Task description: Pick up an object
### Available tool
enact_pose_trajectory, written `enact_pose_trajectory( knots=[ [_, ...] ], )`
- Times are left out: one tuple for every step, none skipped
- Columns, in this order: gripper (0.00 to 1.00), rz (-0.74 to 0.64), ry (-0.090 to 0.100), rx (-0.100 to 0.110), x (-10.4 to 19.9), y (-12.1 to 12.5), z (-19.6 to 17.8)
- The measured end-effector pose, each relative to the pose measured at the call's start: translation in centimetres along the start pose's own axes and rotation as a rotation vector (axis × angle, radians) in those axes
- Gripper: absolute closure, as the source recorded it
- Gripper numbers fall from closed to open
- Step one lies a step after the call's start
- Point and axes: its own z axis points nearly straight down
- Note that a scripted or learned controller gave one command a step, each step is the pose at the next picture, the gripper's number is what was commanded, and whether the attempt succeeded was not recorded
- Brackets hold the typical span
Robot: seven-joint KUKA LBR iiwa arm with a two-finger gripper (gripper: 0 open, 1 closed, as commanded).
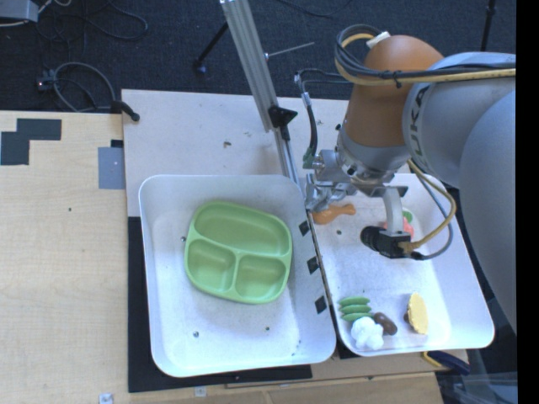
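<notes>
My gripper [321, 198] hangs over the far left corner of the right bin [459, 331], close to the divider between the bins. An orange carrot-like piece [335, 213] lies right under it, touching or nearly touching the gripper; I cannot tell whether it is gripped. A red and green item [408, 222] peeks out behind the wrist's black cable fitting [386, 241]. Near the right bin's front lie a green pea pod [354, 307], a white lump [366, 333], a small brown piece [386, 321] and a yellow piece [417, 313].
The left bin [164, 326] holds a light green divided plate [238, 252]. A slanted aluminium bar [257, 66] rises behind the bins, ending near the gripper. The bulky arm [472, 133] covers the right bin's far right part.
</notes>
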Motion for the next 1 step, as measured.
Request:
enact_pose_trajectory(
  knots=[
    [1.00,-0.001,0.000,0.001,5.21,-0.44,-1.16]
  ],
)
